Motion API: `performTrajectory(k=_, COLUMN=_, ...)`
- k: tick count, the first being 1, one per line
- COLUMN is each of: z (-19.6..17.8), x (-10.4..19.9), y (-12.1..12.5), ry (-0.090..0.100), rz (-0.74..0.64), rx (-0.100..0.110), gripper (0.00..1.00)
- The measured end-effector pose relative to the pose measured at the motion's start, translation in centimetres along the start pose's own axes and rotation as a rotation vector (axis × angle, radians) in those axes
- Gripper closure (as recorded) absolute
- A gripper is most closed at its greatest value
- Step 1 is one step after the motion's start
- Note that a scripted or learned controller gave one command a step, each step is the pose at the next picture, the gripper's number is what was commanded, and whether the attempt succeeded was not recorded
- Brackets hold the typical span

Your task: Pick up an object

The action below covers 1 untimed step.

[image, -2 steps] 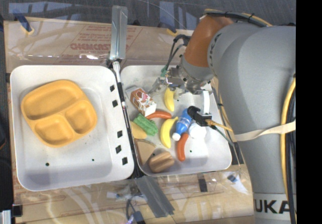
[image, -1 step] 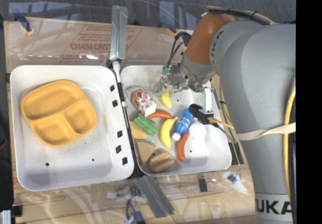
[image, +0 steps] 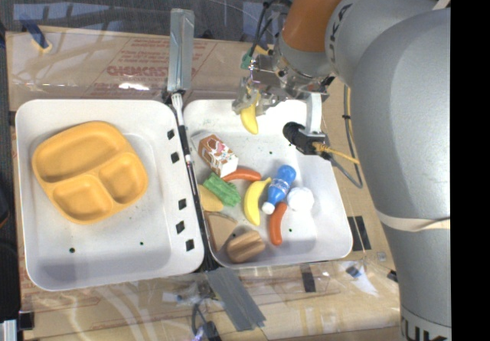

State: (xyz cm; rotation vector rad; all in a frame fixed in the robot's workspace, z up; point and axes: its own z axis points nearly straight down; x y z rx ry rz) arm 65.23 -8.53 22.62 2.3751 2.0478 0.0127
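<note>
The left bin (image: 164, 121) holds a yellow tray (image: 88, 171) with three compartments, lying left of centre in the frame. Above both bins, a sheet (image: 99, 63) covers the bench (red print runs across it, too faint to read). A grey strip (image: 181, 48) stands at the seam between the bins, near the top.

The right bin (image: 337, 221) carries the clutter. From its left side: a small box (image: 217, 155) with a red and white pattern (no lettering legible), a green piece (image: 221, 189) below it, a brown bun (image: 245, 245) at the lower edge, an orange sausage (image: 242, 175), a banana (image: 253, 201) standing nearly upright in the picture, a red sausage (image: 277, 224), a blue bottle (image: 279, 185) with a white cap, and a white ball (image: 300, 198) touching the bottle.

At upper centre the gripper (image: 253, 104) hangs over the right bin's far edge with a second, smaller banana (image: 249, 120) pinched between its fingers, clear of the other items. Dark letters on the grey arm (image: 398, 102) near the orange band are partly visible but not readable whole.
</note>
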Motion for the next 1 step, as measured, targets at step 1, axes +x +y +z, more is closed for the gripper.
performTrajectory(k=1, z=-6.11, x=2.61, y=-5.05, ry=-0.002, rz=-0.13, rx=0.007, gripper=1.0)
